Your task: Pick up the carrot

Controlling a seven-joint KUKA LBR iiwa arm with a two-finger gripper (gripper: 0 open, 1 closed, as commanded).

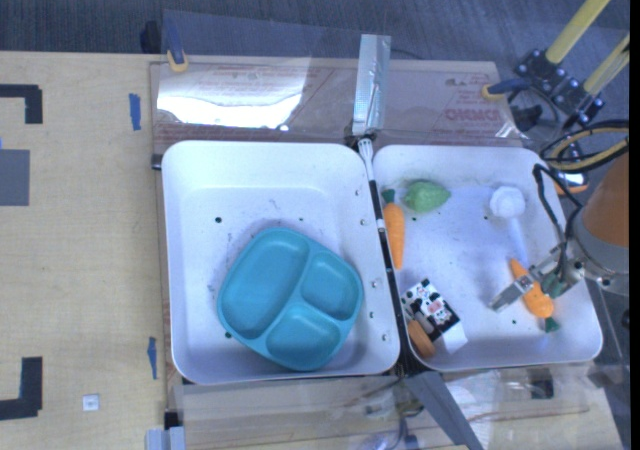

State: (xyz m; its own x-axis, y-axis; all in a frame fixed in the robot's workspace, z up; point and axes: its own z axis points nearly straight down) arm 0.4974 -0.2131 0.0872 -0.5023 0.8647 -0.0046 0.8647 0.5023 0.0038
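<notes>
Carrot pick, step in hand: judged to be the approach or grasp; nothing is lifted yet.
Left bin (190, 268): holds a blue divided plate (290, 303).
Right bin (470, 348): holds all the small items below.
Arm (606, 216): enters from the right, over the right bin's right wall.
Gripper (530, 286): low in the near right of the right bin; whether it is released or clenched cannot be told.
Carrot (394, 230): lies along the right bin's left wall, green top toward the far side, well apart from the gripper.
Orange piece (541, 302): right at the gripper; perhaps a second carrot, unclear.
Cow-patterned toy (430, 306): near left, just beyond the carrot's tip.
Green item (426, 196): far left, beside the carrot's top.
White item (507, 203): far right.
Next move: a confirmed grip on an orange body, then a straight lift.
</notes>
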